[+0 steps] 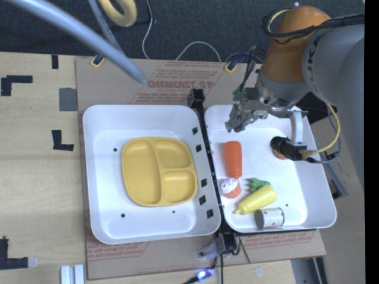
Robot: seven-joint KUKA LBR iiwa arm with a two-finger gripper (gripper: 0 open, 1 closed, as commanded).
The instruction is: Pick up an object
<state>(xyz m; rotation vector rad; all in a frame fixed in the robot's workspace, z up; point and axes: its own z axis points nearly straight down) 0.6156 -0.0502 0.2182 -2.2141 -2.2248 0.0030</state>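
Bench (35, 158), cardboard sheet (172, 81), two white bins (95, 176)

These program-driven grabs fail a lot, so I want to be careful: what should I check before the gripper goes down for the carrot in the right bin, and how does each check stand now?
1. Gripper carries nothing: ok, nothing shows beneath it.
2. Gripper lined up over the carrot: not ok, it hangs above the carrot's far end, near the bin's back wall.
3. Carrot free of neighbours: not ok, a small orange and white item sits at its near end.
4. Yellow corn and can out of the path: ok, both lie nearer the front.
5. Finger opening wide enough: cannot tell.
6. Right bin has room to descend: ok.
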